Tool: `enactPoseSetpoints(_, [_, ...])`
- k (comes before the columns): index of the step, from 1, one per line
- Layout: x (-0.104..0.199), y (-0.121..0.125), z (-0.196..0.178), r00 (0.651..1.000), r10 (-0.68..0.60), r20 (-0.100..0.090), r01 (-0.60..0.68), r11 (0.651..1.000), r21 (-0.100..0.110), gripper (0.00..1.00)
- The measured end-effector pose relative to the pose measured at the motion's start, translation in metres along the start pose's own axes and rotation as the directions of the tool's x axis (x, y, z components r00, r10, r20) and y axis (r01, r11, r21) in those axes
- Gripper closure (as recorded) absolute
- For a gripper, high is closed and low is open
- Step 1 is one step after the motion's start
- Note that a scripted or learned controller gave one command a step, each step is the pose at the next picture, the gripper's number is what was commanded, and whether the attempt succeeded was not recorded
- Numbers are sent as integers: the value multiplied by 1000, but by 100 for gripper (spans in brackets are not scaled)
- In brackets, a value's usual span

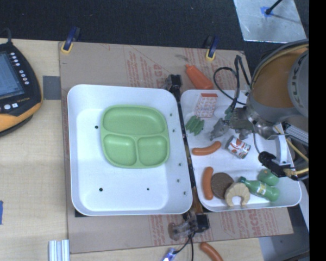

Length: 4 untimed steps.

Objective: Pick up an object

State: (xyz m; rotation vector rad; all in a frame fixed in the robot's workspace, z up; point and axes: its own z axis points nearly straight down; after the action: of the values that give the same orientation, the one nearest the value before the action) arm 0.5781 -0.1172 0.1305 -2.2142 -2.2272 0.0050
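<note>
Bins: two; left bin [87, 145] holds one green divided plate [135, 135].
Right bin [293, 197]: holds the gripper [221, 127] and the loose objects.
Sausages: two in the bin, one [206, 149] just below the gripper, one [207, 182] further below.
Other items: green leafy piece [195, 125] left of the gripper, carton [206, 105] above-left, can [238, 147] below-right, green bottle [263, 188], brown cookie [221, 184].
Gripper state: grip cannot be made out.
Writing: none readable.

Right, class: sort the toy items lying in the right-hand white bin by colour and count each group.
Orange sausages: 2
Green items (leafy piece, bottle): 2
Red-and-white items (box, can): 2
Brown round cookie: 1
Tan bitten doughnut: 1
Total: 8
</note>
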Motion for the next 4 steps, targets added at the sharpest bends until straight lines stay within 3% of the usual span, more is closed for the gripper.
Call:
enactPoseSetpoints(1, [-16,6,40,1000,0,-1,0,1000,4,0])
enactPoseSetpoints(2, [-17,6,29,1000,-2,1,2,1000,5,100])
enactPoseSetpoints(3, [-17,6,29,1000,-4,1,4,1000,5,0])
enactPoseSetpoints(4, [-10,-8,39,1000,2,0,-2,1000,2,0])
